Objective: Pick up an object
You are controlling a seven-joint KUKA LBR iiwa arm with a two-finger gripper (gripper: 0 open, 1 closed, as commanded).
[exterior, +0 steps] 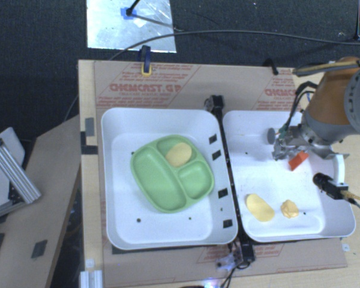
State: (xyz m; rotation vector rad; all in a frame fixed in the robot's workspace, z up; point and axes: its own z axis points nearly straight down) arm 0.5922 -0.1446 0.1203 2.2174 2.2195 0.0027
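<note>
A brown board bench point(186, 80) with red letters printed along the far side. Two white bins side by side on top, touching in the middle. Left bin point(117, 221) with a green plate point(168, 179) inside, split into parts, and a yellow food piece point(179, 155) in the far part of the plate. Right bin point(252, 137) with a flat yellow piece point(260, 208) and a small yellow lump point(290, 209) close together near the front, and a small orange-red thing point(297, 160) farther back. A blue and yellow clamp point(146, 60) on the far edge of the board.
</note>
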